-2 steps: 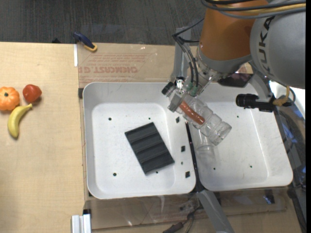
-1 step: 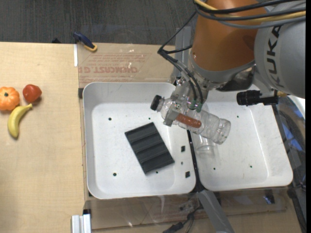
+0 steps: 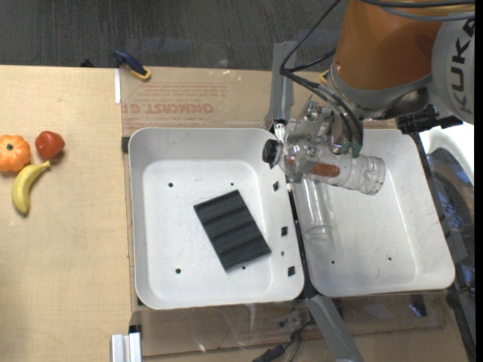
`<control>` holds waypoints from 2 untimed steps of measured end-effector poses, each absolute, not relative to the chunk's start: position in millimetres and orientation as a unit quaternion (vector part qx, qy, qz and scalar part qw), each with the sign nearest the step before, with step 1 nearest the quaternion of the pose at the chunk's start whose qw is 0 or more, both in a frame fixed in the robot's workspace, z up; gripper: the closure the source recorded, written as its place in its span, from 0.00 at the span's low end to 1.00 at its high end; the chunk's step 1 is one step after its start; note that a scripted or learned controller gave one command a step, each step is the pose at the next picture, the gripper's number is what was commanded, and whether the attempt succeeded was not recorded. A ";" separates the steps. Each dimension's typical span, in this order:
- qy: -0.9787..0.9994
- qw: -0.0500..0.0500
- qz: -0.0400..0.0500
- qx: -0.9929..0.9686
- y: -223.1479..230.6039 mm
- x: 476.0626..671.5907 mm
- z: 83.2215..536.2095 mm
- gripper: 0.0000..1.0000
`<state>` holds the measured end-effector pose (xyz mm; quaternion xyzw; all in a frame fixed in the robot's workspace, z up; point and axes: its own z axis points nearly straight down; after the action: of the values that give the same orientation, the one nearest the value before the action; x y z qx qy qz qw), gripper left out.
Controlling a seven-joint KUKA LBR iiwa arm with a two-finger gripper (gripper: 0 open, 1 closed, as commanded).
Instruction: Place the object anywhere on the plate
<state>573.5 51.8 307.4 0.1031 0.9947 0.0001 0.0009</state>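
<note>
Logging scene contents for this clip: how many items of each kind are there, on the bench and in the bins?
White bins: 2
Black ridged slab: 1
Clear plastic bottles: 2
Fruit pieces (orange, red, banana): 3
Total: 8

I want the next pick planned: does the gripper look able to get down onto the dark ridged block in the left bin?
Probably yes. The dark ridged block lies alone and flat on the left bin floor, nothing over it, and the gripper hangs just past the wall between the bins.

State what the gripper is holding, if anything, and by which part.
It cannot be told. The gripper hangs over the seam between the two bins, with clear plastic fingers pointing down; nothing shows plainly between them.
</note>
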 end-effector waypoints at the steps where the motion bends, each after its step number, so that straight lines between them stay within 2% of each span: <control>1: 1.000 0.000 0.000 0.026 120.7 621.8 249.5 1.00; 2: 0.994 0.002 0.001 -0.107 74.0 628.2 293.2 1.00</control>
<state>628.2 74.0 293.2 -0.1073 0.9942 0.0005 0.0021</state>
